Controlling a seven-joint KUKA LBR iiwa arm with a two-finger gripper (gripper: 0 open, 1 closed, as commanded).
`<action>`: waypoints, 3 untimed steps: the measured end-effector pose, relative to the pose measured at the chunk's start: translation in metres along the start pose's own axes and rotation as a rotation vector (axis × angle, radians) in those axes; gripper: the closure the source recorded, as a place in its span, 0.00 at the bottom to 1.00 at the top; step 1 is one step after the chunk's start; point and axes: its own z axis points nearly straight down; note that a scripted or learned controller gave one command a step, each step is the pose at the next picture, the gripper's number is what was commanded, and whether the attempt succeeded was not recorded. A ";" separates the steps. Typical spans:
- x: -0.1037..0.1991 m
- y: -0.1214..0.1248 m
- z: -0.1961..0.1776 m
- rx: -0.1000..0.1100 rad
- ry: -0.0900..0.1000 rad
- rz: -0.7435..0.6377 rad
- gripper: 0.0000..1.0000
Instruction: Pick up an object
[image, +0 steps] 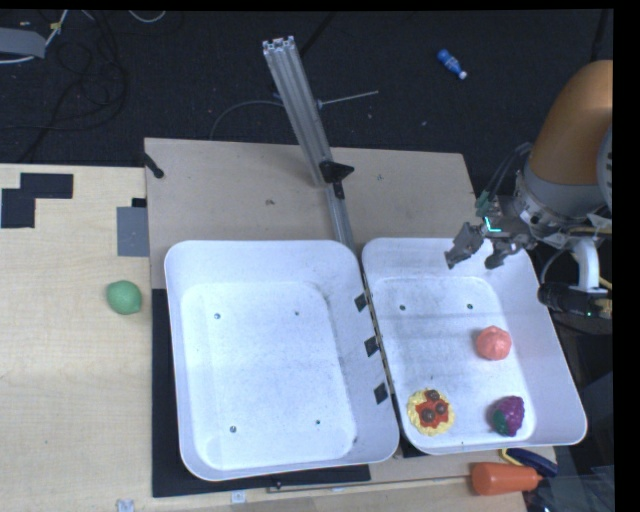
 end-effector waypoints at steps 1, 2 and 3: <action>0.000 0.000 0.000 0.000 0.000 0.000 0.00; 0.003 0.002 0.063 0.005 0.001 -0.001 0.00; -0.003 0.003 0.123 0.005 0.001 0.000 0.00</action>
